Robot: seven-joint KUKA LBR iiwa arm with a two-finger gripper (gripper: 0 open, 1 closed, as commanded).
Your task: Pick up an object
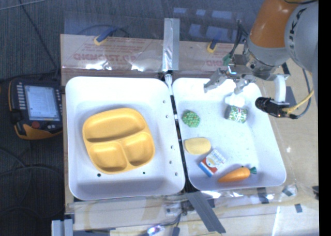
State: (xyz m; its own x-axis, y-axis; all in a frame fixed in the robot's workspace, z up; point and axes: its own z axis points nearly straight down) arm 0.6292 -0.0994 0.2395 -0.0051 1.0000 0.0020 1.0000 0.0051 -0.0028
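Open tool (pixel 226 86) above right bin (pixel 269 142), carrot (pixel 235 174) near front

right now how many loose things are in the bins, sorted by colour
green: 1, the green ball
yellow: 2, the divided tray and the yellow lump
orange: 1, the carrot
multicoloured: 2, the speckled item and the small carton
total: 6

The tray (pixel 118 140) is yellow in the white left bin (pixel 77 178). Right of the tray lie a green ball (pixel 191 119), a pale yellow lump (pixel 197 145), an orange carrot (pixel 235 174), a red, white and blue box (pixel 212 161), and a maybe green-speckled white thing (pixel 237 113).
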